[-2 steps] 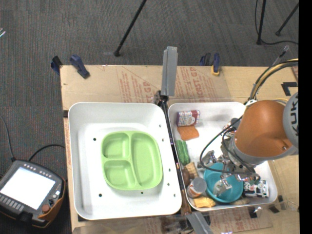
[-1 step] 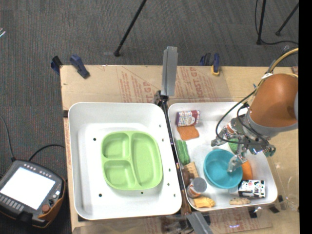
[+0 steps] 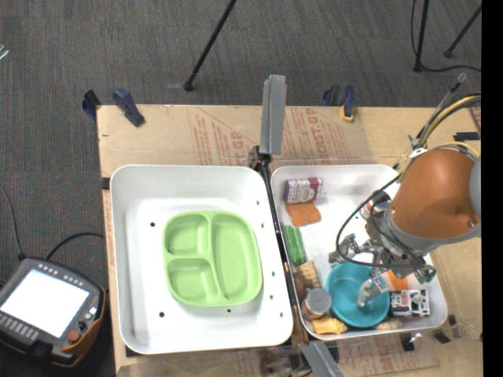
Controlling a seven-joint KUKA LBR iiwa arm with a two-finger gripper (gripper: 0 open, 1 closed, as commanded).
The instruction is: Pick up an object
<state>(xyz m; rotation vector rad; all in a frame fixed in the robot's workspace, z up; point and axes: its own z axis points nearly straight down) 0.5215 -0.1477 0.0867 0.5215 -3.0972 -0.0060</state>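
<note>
The arm's end effector (image 3: 372, 289) hangs low over the right bin (image 3: 346, 177), directly above a teal bowl (image 3: 352, 297) that sits near the bin's front edge; whether it is apart or together I cannot tell, since the wrist and cabling hide most of it, and nothing can be seen caught in it. This looks like the reach-and-descend step of a pick, with the bowl as the likely target, though that is a judgement from position alone. The next move calls for settling on the bowl's rim or wall and closing squarely, because a smooth curved wall may slip out. Room is tight here: a small round tin (image 3: 317, 300) lies just beside the bowl on its left, a printed white carton (image 3: 411, 301) just beside it on the right, and the bin's front wall is close behind both. Further back lie a green ridged piece (image 3: 295, 243), an orange flat piece (image 3: 304, 214) and a small purple-labelled can (image 3: 302, 188), well apart from the bowl with bare white floor between. The left bin (image 3: 134, 203) carries a green divided tray (image 3: 212, 258) in its middle, with open floor all round it. A straight lift upward looks like the clearest way out over the surface.
</note>
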